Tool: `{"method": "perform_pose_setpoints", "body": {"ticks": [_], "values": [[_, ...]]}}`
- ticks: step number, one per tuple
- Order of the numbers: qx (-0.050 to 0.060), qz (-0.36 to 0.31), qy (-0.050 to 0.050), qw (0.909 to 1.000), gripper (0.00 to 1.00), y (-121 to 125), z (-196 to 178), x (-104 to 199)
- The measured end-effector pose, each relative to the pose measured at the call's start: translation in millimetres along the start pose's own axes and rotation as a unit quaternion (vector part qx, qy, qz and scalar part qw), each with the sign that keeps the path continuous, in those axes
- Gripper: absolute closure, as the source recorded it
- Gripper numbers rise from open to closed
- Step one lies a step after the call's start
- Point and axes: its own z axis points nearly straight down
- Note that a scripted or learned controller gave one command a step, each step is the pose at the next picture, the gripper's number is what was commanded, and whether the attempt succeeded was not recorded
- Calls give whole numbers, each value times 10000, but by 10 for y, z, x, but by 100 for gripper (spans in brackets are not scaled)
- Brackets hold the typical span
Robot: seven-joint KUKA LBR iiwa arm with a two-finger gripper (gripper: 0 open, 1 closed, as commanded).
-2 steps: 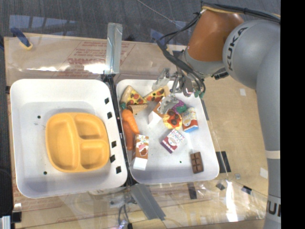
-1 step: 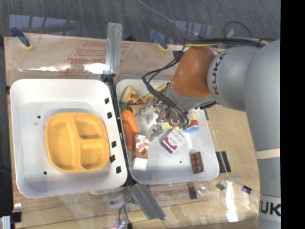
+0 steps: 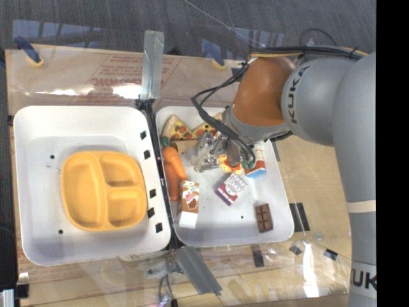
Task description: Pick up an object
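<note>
A grey robot arm [image 3: 332, 75] with an orange band reached in from the right over two shallow white bins. Its gripper [image 3: 211, 153] hung low over the upper middle of the right bin [image 3: 281, 219], among a heap of small toy foods. Whether it was released, clenched or grasping anything could not be told, as the metal parts blurred into the clutter beneath.

To do this step well, the gripper would probably need to centre on one item that lay apart from its neighbours and come straight down, so that nothing else got wedged or pushed aside.

The nearest candidates were a pizza slice [image 3: 176, 130] near the bin's top left corner, an orange carrot [image 3: 172, 169] along its left wall, a small white carton [image 3: 188, 203] below the carrot, a purple packet [image 3: 233, 187] near the middle, and a brown chocolate bar [image 3: 264, 217] lying well apart toward the lower right. The left bin [image 3: 38, 235] held a yellow divided tray [image 3: 102, 189].
</note>
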Motion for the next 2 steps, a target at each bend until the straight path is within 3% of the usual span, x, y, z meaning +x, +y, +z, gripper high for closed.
{"method": "perform_pose_setpoints", "body": {"ticks": [1, 2], "values": [[6, -367, -54, 9993, 100, 299, -1285, -518], [12, -1403, -9, 9901, 100, -198, -1846, -543]]}}
